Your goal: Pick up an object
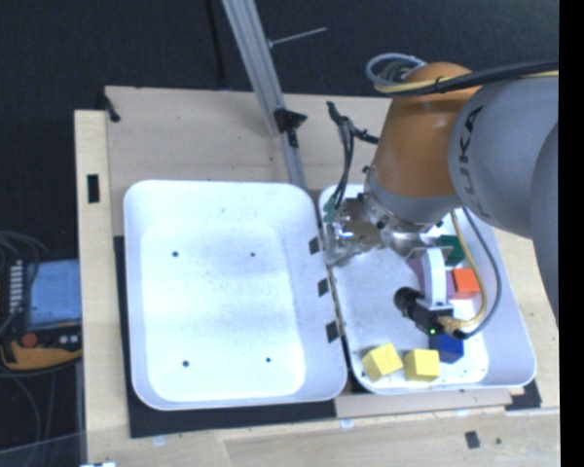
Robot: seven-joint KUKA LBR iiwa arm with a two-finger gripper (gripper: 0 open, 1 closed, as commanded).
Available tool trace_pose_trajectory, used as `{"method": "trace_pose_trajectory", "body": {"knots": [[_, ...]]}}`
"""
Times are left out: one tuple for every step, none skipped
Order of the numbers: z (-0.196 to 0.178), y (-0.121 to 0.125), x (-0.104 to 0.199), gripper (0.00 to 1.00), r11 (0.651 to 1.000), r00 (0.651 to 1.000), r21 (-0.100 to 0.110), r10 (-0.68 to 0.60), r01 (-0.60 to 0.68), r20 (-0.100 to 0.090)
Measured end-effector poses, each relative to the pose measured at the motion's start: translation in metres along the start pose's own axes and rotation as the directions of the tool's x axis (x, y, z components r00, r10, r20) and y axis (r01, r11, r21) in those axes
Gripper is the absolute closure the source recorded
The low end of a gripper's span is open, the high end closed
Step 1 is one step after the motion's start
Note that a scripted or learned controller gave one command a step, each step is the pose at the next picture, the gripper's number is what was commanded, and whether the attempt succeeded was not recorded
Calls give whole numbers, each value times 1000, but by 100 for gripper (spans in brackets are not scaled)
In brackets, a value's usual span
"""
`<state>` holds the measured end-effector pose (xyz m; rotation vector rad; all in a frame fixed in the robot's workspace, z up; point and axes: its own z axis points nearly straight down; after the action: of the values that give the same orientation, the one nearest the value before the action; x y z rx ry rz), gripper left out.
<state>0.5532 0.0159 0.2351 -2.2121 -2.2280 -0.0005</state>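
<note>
Looming over the right bin, the grey arm covers most of its upper half, with the pincer at that bin's left wall, its opening impossible to tell, while two yellow blocks and a blue block crowd the near edge.
</note>
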Motion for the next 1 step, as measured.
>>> {"method": "trace_pose_trajectory", "body": {"knots": [[-8, -14, 43, 100, 1000, 1000, 0, -1, 1, -1]]}}
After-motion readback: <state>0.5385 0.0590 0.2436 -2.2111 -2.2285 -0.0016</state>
